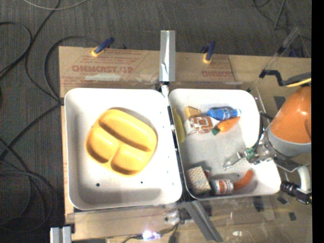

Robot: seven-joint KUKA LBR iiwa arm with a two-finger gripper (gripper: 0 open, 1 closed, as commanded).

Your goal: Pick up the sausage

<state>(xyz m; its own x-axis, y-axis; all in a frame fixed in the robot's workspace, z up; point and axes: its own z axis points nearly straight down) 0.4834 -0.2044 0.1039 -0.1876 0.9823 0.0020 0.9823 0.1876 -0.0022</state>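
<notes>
The sausage (245, 178) is a short, curved, red-orange piece lying near the front right corner of the right bin (251, 96). My gripper (237, 159) hangs over the bin floor just above and slightly left of the sausage, apart from it. Nothing is seen held in it. The grey arm with its orange band (295, 118) comes in over the bin's right rim.
The right bin also holds a small bottle (221, 187) touching the sausage's left end, a sponge-like block (198, 179), a carrot (226, 125), a blue bottle (221, 113), a printed carton (199, 124) and a yellow item (179, 128). A yellow divided plate (122, 140) lies in the left bin (76, 105).
</notes>
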